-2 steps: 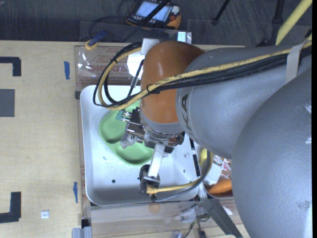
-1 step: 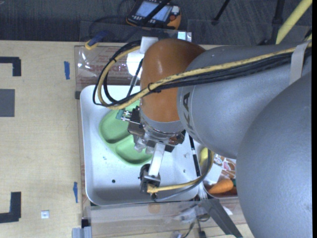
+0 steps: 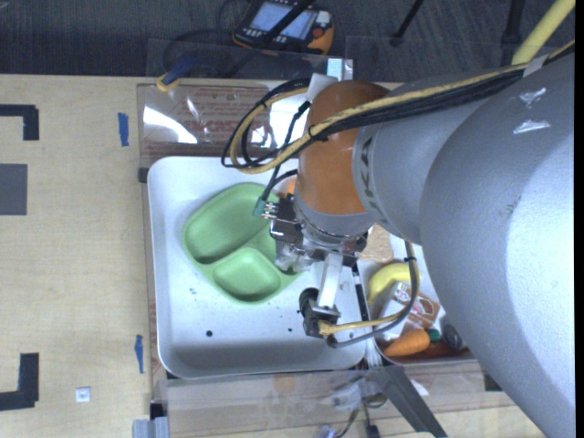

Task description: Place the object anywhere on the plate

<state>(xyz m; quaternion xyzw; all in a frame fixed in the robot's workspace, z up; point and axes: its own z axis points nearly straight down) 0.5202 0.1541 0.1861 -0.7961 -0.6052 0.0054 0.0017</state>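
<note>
A green plate point(image 3: 224, 231) with two compartments lies in the left white bin point(image 3: 173, 272), toward its back and middle. My gripper point(image 3: 290, 255) hangs low over the plate's right edge, beside the smaller front compartment point(image 3: 246, 276). The grey and orange wrist covers most of it from above. No object shows at the gripper from this angle.
The right bin holds a yellow banana point(image 3: 388, 279), an orange carrot point(image 3: 407, 342) and a brownish item point(image 3: 425, 313), mostly hidden by the arm. The arm spans the whole right side. The left bin's front floor point(image 3: 237, 336) is bare white with a few dark specks.
</note>
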